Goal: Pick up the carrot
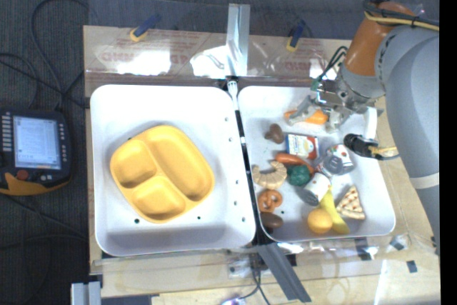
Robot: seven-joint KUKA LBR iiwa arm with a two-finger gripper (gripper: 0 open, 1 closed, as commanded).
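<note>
Bench on dark grey carpet; pendant [34, 151] lies on the floor far left, cable looping behind. Left bin [107, 225] holds a yellow divided tray [161, 172]. Right bin [382, 214] is crowded with toy food. Gripper [319, 106] sits low at its far side, directly over the carrot [307, 117]; jaw state cannot be told. Banana [330, 211] lies near the front edge.

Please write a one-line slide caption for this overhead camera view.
Two-finger gripper over small orange carrot in cluttered right white bin; yellow divided tray in left white bin.
</note>
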